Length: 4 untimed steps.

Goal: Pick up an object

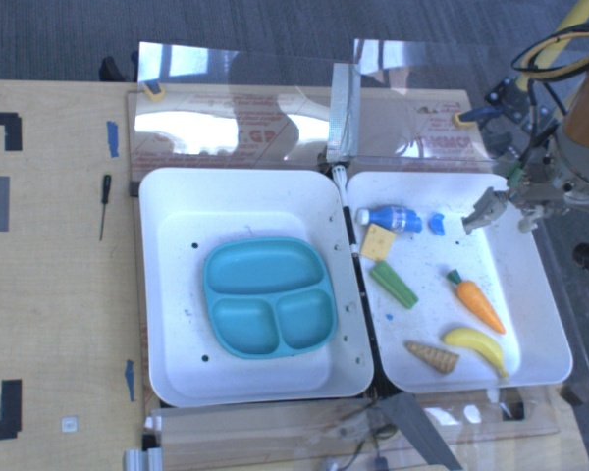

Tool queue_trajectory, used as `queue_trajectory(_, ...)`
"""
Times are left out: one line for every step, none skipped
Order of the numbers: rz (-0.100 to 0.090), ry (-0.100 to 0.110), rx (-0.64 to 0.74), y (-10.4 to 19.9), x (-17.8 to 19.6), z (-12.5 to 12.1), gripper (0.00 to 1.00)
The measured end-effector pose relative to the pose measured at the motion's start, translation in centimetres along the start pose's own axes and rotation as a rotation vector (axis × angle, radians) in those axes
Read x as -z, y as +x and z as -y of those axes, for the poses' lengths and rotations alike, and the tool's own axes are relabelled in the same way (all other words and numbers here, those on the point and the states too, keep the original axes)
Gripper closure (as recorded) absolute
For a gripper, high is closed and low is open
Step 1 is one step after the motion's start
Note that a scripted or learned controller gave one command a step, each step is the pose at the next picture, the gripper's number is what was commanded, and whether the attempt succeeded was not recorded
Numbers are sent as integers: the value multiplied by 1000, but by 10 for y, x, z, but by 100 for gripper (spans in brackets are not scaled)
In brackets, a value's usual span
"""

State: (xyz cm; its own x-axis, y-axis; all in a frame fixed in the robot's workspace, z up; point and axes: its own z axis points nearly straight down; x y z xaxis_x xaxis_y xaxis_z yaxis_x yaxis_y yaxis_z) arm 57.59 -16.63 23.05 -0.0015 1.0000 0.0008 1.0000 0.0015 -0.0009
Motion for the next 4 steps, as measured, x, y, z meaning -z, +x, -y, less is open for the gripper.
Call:
queue_trajectory(-5, 10, -103, -40, -116, 31, 0)
queue_trajectory(9, -22, 27, -16, -136, 63, 0)
queue_trajectory(2, -7, 59, -14, -143, 94, 0)
queue_trajectory(5, -13, 57, -15, -132, 93, 100)
